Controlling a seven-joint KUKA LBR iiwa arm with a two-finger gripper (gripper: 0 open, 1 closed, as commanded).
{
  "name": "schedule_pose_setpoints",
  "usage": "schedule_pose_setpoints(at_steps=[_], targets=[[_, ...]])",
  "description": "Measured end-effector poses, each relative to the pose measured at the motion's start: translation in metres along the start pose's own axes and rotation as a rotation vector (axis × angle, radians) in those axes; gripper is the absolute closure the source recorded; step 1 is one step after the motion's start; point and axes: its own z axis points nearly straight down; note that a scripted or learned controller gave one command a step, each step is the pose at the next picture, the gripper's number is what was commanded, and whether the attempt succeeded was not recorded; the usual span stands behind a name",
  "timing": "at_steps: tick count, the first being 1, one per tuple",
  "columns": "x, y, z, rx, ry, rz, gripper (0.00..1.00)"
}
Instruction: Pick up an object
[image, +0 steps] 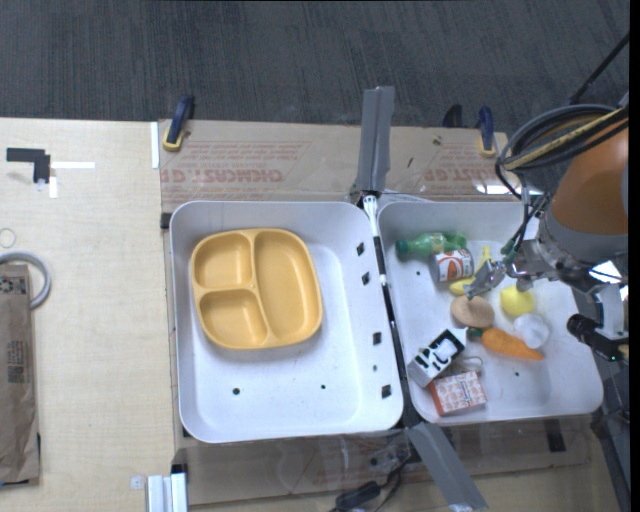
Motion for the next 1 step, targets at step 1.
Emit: schedule_pose_setpoints(at_steps=[1], targets=[[0.0073,-0.0511,0.0250,-0.002,-0.002,-0.169,0.00]])
